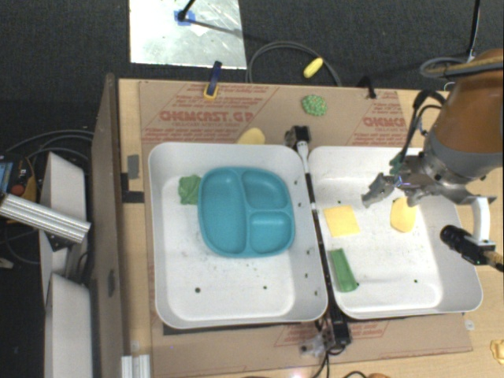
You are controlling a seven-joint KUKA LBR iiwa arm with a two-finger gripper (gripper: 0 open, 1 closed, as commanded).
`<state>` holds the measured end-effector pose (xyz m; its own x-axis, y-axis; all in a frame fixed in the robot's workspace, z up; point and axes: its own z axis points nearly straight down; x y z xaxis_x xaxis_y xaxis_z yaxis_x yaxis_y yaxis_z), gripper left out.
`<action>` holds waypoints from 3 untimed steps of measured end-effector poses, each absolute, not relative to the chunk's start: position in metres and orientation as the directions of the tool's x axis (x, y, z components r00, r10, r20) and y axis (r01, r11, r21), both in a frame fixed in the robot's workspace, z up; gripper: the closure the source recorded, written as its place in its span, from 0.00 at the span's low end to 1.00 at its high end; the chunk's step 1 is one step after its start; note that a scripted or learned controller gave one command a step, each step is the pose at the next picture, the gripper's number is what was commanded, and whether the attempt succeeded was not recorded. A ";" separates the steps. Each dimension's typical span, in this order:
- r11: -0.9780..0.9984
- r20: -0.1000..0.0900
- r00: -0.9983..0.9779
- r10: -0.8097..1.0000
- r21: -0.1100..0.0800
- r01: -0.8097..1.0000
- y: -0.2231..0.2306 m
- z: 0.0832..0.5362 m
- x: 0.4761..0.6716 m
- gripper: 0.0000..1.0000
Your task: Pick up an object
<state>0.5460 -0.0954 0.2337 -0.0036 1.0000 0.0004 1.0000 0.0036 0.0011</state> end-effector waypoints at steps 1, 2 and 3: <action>-0.003 -0.005 0.003 1.000 0.008 1.000 -0.167 0.262 0.573 0.00; -0.002 -0.001 0.002 1.000 -0.002 1.000 -0.202 0.077 0.570 0.00; 0.007 -0.007 -0.006 1.000 0.020 1.000 -0.201 0.316 0.610 0.00</action>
<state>0.6104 -0.2015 0.3158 -0.0065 1.0000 -0.0069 0.9998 0.0066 0.0201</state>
